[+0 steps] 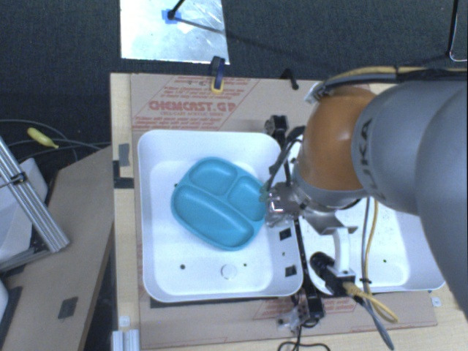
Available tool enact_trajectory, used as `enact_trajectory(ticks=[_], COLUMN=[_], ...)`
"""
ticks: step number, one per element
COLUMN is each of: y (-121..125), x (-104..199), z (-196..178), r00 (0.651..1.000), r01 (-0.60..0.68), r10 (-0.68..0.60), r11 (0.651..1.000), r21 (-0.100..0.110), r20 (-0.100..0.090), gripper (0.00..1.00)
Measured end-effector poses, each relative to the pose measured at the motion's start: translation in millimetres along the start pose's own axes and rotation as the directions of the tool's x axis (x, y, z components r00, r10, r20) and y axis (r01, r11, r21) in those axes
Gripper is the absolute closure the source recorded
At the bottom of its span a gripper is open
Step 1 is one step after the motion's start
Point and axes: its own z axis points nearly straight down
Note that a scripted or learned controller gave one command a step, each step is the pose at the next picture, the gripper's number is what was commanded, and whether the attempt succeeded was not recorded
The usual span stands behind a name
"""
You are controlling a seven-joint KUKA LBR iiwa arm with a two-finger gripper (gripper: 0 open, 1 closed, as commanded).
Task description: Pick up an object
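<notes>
A light blue divided plate lies in the left white bin, filling its middle and reaching toward the right wall. My gripper is down at the plate's right rim, just over the wall between the two bins. The grey arm and its orange band cover what lies beneath the wrist, so contact with the plate is hidden.
A small pale disc rests on the left bin's floor near the front. The right bin is mostly covered by the arm. Brown cardboard lies behind the bins, with a shiny sheet further back.
</notes>
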Motion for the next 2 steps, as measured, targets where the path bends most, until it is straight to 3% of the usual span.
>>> enact_trajectory(ticks=[1,2], y=[0,23], x=[37,-50], z=[-18,-46], r00=[1.000,1.000], r01=[-0.005,-0.020], r10=[0.005,0.020], r11=[1.000,1.000], r21=[0.002,-0.001], r20=[0.001,0.007], gripper=[1.00,1.00])
